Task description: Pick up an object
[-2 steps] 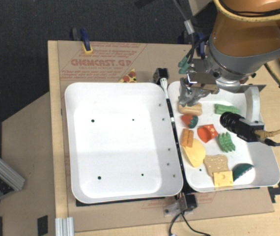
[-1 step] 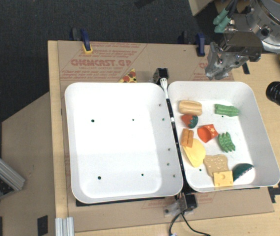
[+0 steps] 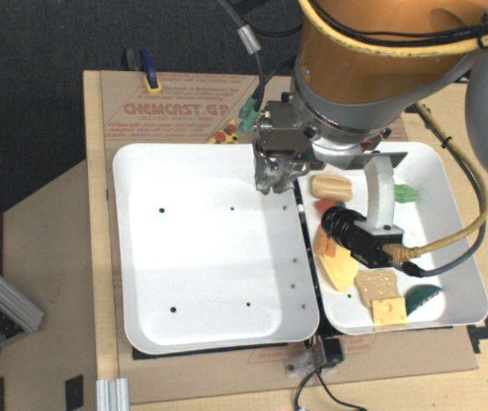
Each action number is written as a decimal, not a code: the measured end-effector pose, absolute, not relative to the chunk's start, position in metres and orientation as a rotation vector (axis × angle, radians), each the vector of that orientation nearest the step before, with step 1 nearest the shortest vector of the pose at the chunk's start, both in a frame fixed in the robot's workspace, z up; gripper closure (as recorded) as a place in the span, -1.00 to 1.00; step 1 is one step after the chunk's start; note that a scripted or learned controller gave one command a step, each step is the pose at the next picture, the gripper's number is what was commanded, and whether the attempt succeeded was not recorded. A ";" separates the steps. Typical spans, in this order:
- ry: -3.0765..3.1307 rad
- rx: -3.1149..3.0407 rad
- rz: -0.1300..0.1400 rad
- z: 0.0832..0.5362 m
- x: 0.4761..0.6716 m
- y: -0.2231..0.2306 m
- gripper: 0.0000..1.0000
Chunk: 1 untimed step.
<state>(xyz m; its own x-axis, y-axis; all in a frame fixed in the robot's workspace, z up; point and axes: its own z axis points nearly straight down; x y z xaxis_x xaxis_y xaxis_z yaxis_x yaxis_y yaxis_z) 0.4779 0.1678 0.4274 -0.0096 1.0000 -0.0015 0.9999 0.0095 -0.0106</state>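
My gripper [image 3: 273, 178] hangs over the far right corner of the left white bin [image 3: 141, 229], close to the divider between the two bins. Nothing shows in it. The right white bin [image 3: 449, 229] holds several small items: a tan bread-like piece [image 3: 331, 186], an orange piece [image 3: 326, 205] just below it, a green piece [image 3: 406, 193], a yellow wedge [image 3: 342, 270], a tan cracker [image 3: 374, 282], a yellow cube [image 3: 388, 312] and a dark green piece [image 3: 422, 296]. The arm's body hides the far part of the right bin.
Both bins rest on a brown cardboard sheet [image 3: 184, 101] with red print. A blue and yellow clamp [image 3: 149, 69] sits at its far edge. Grey metal framing [image 3: 0, 294] stands at the left.
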 end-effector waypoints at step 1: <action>-2.232 -2.216 -0.024 0.542 0.479 0.215 1.00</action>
<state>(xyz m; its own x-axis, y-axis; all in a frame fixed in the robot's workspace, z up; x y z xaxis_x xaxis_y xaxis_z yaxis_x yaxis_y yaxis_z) 0.4789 0.2151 0.5419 -0.0074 0.9999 0.0076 0.9999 0.0073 0.0136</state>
